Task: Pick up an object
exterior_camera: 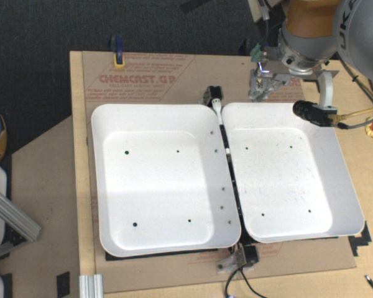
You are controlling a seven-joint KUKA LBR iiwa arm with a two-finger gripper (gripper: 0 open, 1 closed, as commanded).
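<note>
My gripper [262,90] hangs from the grey wrist with the orange band [311,11], at the back of the bench. It sits just beyond the far rim of the right bin [286,185], near that bin's back-left corner. Nothing shows held beneath it. The right bin's white floor shows only small dark dots and faint scuffs. The left bin [152,172] has a bare white floor with a few dark dots.
A black attachment [312,112] on the arm juts over the right bin's back edge. A black clip [212,95] sits at the back of the seam between the bins. A blue and yellow clamp [118,51] grips the board's far edge.
</note>
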